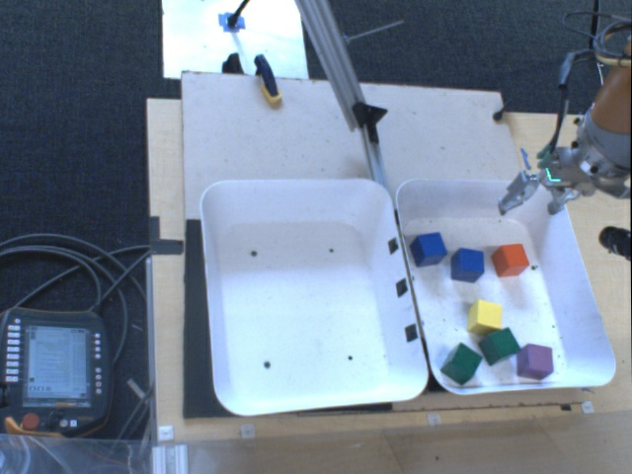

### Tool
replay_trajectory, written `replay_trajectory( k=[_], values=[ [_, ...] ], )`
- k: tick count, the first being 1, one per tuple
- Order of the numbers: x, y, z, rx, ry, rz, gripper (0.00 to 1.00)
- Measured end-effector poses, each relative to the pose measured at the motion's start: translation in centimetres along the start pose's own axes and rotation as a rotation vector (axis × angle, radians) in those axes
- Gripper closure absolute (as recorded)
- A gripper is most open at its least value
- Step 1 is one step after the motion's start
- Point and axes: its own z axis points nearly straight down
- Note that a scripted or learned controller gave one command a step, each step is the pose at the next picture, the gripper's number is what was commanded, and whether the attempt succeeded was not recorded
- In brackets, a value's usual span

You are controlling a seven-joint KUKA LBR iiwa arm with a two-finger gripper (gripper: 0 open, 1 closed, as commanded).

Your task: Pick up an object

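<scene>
Orange cube point(511, 260) sitting in the right bin point(583, 304), nearest the gripper point(538, 197). Hovering above the bin's far corner, fingers point(514, 198) spread and carrying nothing, likely lining up for a descent. Other cubes lying scattered, apart enough for separate grasps.

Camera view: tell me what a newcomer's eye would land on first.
The bright cubes in the right bin stand out first: two blue cubes side by side near the orange cube, with a yellow cube, two green cubes and a purple cube nearer the front. The gripper hangs over that bin's far right corner, holding nothing. At lower left a pendant lies on the floor.
</scene>
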Motion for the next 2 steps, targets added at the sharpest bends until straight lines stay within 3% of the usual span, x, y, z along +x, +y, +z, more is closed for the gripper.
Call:
replay_trajectory(
  k=[1, 2],
  values=[
    [0.0, 0.1, -0.2, -0.003, -0.001, -0.001, 0.0],
    [0.0, -0.8, 4.4, 0.0, 0.0, 0.002, 0.0]
  ],
)
